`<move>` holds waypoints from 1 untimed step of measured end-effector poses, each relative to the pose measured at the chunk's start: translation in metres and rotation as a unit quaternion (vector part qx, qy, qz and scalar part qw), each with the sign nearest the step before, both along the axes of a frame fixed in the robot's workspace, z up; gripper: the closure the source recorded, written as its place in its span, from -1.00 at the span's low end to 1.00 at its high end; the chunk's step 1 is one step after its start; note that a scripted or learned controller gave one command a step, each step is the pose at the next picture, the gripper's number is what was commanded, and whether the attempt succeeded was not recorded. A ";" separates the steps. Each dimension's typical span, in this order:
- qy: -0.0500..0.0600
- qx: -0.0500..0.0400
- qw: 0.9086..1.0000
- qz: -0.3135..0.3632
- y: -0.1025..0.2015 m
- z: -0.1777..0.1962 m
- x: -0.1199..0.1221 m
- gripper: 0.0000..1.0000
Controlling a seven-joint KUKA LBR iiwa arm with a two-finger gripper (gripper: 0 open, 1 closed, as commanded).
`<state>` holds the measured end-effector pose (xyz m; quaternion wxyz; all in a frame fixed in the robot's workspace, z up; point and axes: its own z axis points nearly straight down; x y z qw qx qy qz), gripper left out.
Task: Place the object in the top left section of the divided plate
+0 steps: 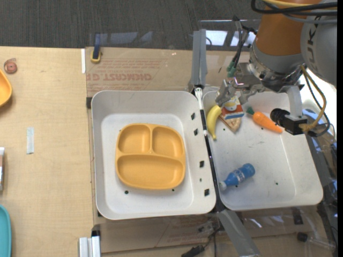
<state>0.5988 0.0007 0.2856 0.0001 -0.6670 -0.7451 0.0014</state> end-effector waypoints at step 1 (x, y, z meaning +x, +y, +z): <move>0.001 0.000 0.993 0.115 0.059 -0.062 -0.012 1.00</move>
